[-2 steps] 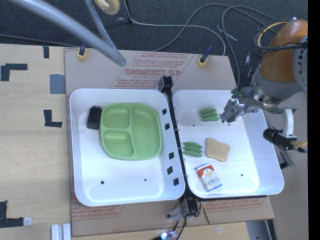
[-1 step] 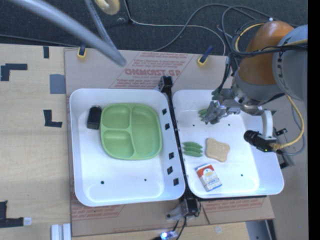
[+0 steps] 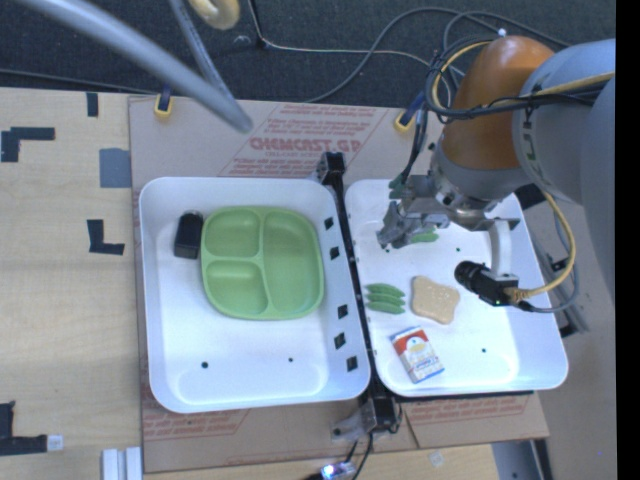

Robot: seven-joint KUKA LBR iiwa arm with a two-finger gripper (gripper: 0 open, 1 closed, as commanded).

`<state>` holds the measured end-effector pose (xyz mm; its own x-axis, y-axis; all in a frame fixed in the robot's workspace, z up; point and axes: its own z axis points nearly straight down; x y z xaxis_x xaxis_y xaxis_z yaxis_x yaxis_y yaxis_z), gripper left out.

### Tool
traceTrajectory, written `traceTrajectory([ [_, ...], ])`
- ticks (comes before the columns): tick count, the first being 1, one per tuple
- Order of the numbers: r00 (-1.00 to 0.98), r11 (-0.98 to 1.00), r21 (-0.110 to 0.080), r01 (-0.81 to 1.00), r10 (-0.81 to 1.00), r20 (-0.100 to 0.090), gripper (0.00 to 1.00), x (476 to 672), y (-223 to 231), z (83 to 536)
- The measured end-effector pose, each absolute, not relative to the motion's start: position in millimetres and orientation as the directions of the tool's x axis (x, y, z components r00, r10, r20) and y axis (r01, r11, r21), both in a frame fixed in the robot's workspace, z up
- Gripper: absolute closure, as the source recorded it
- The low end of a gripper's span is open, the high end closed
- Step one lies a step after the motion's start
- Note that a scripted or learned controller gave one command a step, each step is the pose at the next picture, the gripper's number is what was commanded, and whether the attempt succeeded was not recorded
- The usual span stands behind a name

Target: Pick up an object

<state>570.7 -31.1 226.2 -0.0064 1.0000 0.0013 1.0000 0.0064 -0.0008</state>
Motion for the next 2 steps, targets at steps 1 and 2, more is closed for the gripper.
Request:
traceTrajectory([
  [1, -0.006, 0.006, -0.002, 1.000, 1.000, 0.001, 1.00, 565.8, 12.3, 222.4],
  [2, -0.008, 0.008, -0.003, 1.000, 1.000, 0.002, 1.00, 554.0, 73.9, 217.3],
])
